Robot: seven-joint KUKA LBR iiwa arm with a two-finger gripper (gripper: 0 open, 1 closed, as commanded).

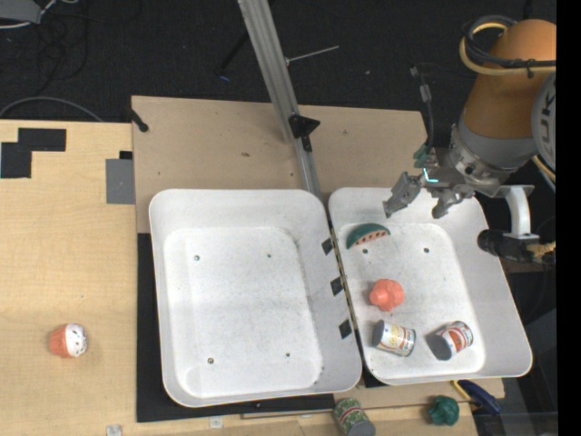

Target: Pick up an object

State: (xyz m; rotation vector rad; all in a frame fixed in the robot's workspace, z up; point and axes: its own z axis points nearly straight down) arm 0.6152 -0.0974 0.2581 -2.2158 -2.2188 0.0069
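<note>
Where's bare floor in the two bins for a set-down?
The left bin floor is bare wall to wall. In the right bin, free patches lie right of the watermelon slice and above the two cans. Crowded: near edge, around the cans and orange-red toy.

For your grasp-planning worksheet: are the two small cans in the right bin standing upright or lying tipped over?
Tipped. Both cans lie on their sides on the right bin floor, labels facing up, round ends pointing sideways.
</note>
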